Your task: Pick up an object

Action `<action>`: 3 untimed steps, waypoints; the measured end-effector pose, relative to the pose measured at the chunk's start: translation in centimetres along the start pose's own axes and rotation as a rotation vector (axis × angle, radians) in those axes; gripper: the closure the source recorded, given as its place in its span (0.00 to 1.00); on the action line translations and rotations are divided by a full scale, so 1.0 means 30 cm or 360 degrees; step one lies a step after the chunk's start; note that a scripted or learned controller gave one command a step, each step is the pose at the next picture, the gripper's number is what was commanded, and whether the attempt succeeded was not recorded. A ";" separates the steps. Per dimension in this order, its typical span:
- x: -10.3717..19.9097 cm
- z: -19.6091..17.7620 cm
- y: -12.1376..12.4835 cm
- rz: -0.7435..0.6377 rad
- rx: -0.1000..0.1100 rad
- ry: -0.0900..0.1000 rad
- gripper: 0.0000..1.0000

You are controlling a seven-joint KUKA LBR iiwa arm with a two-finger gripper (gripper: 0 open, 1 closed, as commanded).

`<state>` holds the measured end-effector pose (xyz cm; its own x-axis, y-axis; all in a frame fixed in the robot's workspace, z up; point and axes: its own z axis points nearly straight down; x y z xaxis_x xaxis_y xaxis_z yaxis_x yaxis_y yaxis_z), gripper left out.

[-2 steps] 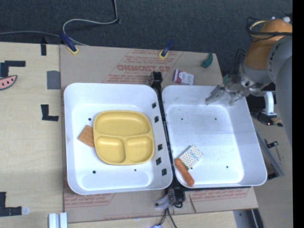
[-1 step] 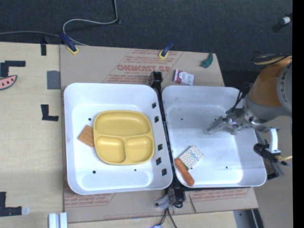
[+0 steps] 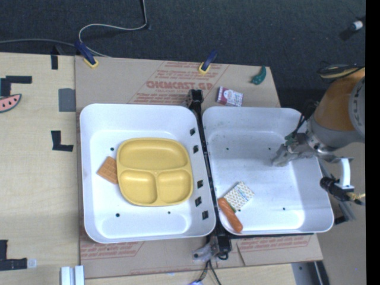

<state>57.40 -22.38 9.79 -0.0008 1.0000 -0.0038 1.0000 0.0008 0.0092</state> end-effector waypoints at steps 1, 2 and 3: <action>0.004 0.002 -0.001 -0.0001 0.0004 0.0004 0.00; 0.004 -0.029 0.001 -0.0002 0.0003 0.0003 1.00; 0.004 -0.029 0.000 -0.0002 0.0003 0.0003 0.00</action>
<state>57.40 -22.25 10.65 -0.0019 1.0000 -0.0017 1.0000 0.0019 0.0072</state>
